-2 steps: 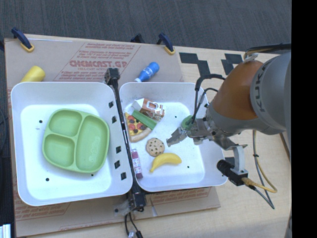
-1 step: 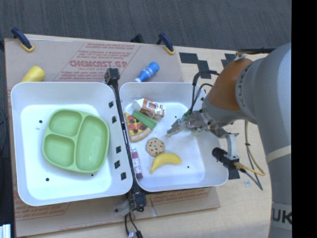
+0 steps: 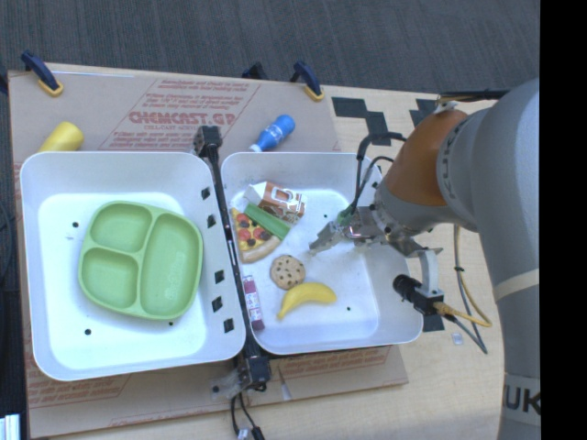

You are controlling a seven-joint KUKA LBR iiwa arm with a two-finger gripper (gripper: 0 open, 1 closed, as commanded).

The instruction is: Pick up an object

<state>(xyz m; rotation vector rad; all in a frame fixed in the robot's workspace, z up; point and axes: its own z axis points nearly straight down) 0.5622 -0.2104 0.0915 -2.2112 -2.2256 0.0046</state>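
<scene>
1. My pincer hangs over the right bin, tips slightly parted, nothing between them.
2. Nearest targets: cookie just below-left of the tips, banana below that.
3. Pizza slice and a snack packet lie left (close together).
4. Left bin holds the green divided plate.

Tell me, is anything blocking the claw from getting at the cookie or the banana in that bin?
Nothing visible does. The gripper hovers over bare bin floor in the right bin, with the cookie and banana lying down and to its left in the picture, uncovered. The pizza slice sits off to the side.
</scene>
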